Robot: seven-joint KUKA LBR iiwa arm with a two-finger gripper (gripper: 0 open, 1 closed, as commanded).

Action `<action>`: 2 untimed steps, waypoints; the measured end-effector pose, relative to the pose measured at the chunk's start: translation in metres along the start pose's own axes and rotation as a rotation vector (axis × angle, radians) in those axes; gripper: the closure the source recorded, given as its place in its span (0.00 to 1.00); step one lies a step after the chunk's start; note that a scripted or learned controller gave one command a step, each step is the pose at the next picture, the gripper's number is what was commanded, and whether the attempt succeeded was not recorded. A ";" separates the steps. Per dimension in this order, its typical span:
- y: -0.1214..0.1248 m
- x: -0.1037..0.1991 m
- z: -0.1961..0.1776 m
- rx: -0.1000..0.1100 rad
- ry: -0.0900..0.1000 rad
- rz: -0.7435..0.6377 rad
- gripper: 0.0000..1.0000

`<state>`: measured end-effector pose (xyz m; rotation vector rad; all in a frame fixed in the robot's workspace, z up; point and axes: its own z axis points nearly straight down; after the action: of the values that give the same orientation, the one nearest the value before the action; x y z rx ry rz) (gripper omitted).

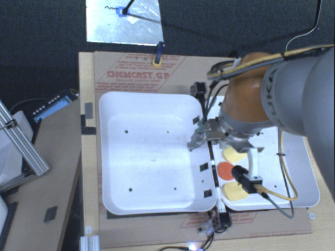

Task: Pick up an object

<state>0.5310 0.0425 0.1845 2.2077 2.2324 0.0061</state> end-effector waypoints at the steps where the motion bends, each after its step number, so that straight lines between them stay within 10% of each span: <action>1: 0.020 0.000 -0.061 -0.004 0.000 0.006 0.00; 2: 0.019 0.000 -0.068 0.000 -0.001 0.003 1.00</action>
<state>0.5495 0.0426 0.2529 2.2108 2.2290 0.0052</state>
